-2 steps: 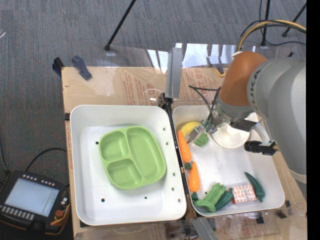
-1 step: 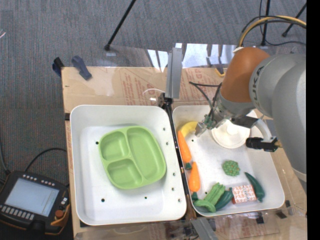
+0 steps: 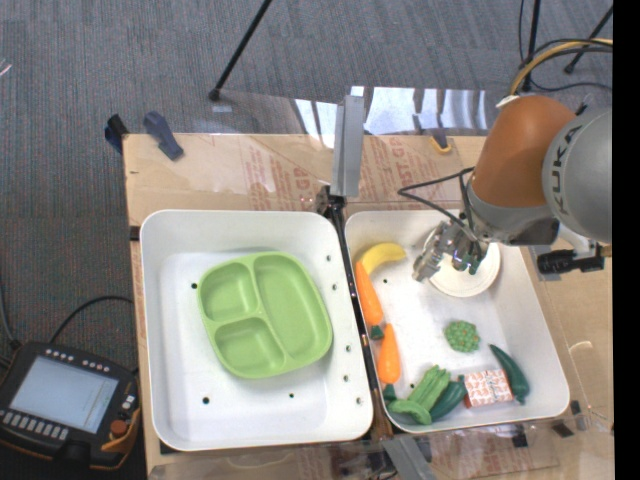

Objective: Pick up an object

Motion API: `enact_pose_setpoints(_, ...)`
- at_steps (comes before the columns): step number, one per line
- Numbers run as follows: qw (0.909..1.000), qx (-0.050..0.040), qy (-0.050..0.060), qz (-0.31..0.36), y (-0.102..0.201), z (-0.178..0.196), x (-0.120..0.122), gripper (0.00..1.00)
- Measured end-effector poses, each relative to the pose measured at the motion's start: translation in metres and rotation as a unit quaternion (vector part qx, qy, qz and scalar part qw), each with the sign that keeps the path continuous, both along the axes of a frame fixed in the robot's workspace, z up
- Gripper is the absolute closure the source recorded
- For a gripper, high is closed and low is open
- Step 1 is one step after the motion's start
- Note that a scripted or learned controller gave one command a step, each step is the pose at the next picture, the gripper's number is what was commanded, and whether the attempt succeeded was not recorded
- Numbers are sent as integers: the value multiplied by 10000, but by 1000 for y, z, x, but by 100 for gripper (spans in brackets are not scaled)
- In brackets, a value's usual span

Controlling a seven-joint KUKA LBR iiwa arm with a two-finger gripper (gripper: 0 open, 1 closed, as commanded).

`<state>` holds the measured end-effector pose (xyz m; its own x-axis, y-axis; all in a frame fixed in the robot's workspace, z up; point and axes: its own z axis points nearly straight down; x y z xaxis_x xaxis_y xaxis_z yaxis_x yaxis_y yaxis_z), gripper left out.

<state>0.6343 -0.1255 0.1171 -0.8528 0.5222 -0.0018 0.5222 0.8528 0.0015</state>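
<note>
Likely risk: gripper (image 3: 447,255) hovers over small white plate (image 3: 468,273) in right bin (image 3: 545,343); finger opening can't be told, nothing visibly held. Flat plate could slip; banana (image 3: 381,256) near.

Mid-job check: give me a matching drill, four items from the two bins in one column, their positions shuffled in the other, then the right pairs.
Things:
1. green divided plate
2. banana
3. small white dish
4. red-and-white box

Places:
A. right bin, near edge, beside the dark green pepper
B. right bin, far left corner
C. left bin, middle
D. right bin, under the end effector

Pairs: 1-C, 2-B, 3-D, 4-A
</note>
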Motion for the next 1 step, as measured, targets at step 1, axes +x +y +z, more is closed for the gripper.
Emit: enact_pose_setpoints(1, 9741, 8, 17, 2259, 47, -31, -76, 100)
